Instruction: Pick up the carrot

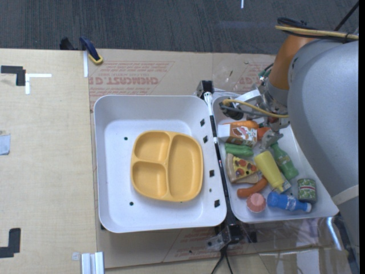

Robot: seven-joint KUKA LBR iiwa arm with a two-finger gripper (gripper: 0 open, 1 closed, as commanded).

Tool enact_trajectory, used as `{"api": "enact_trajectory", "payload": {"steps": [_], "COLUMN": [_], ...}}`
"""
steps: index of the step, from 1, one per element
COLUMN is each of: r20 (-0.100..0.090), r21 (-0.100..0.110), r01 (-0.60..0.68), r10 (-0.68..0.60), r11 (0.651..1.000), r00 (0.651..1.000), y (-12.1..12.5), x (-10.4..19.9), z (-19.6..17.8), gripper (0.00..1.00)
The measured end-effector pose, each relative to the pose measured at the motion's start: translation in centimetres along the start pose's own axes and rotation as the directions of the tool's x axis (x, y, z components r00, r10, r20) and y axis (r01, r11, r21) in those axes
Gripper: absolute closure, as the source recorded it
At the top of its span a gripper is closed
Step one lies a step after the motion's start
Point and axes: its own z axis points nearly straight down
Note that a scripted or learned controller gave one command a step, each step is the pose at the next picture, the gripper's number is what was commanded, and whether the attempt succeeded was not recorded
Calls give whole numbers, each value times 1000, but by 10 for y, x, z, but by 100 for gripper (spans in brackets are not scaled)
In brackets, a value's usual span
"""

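- The carrot (251, 188) lies in the right bin (325, 209), below the pizza slice (242, 168) and beside the yellow bottle (270, 169).
- The pincer (272, 131) hangs over that bin's upper part; whether it grips anything cannot be told.
- A yellow divided plate (167, 165) sits in the left bin (108, 170).

Single grey arm (328, 113) enters from the right, its bulky link filling the upper-right side of the frame; orange band (285, 59) sits above the wrist, angled down and to the left; wrist is wrapped with cables, one yellow; gripper (268, 131) is low at the arm's left end, pointing down; fingers too cluttered and small to read; arm body hides part of its own wrist.
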Motion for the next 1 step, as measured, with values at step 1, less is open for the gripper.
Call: {"api": "enact_trajectory", "payload": {"steps": [1], "r20": [3], "r21": [2], "r01": [-9], "r10": [9], "r11": [1000], "r00": [1000], "y": [2], "x": [-1], "z": [-9], "gripper": [100]}}
